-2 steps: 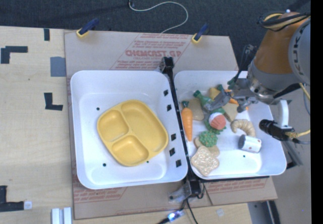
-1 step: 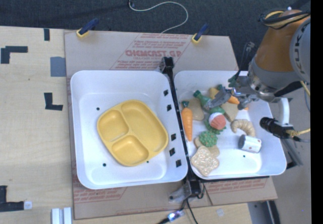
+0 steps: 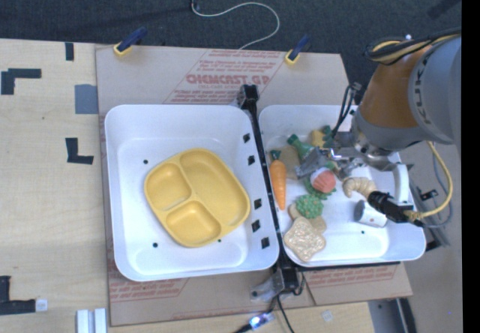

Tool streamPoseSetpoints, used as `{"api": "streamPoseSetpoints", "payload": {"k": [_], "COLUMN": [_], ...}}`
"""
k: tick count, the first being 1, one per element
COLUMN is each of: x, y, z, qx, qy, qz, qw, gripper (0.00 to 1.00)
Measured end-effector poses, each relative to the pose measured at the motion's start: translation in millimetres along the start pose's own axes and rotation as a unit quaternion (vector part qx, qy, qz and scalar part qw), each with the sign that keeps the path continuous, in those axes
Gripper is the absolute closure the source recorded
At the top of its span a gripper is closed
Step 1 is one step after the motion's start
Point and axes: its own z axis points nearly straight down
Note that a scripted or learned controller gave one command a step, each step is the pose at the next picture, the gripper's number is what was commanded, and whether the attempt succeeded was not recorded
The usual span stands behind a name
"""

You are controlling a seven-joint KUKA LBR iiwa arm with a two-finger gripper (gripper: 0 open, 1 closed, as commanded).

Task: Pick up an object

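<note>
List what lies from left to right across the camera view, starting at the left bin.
Left bin → yellow divided plate → carrot → broccoli piece → croissant → arm's orange band.

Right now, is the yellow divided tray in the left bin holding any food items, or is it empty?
Empty. The yellow tray shows three bare compartments in the left bin; the carrot lies in the right bin.

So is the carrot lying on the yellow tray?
No. The carrot lies in the right bin, along its left wall, while the yellow tray sits in the left bin.
</note>
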Motion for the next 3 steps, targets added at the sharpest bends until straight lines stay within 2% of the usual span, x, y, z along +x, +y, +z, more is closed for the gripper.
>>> {"api": "streamPoseSetpoints", "payload": {"k": [1,2,3], "x": [0,-3,-1], "y": [6,7,7], "z": [50,65,57], "qx": [0.000,-0.005,-0.003], "qy": [0.000,-0.004,-0.002], "qz": [0.000,0.002,0.000], "qw": [1.0000,1.0000,1.0000], "gripper": [0.00,0.00,1.00]}}
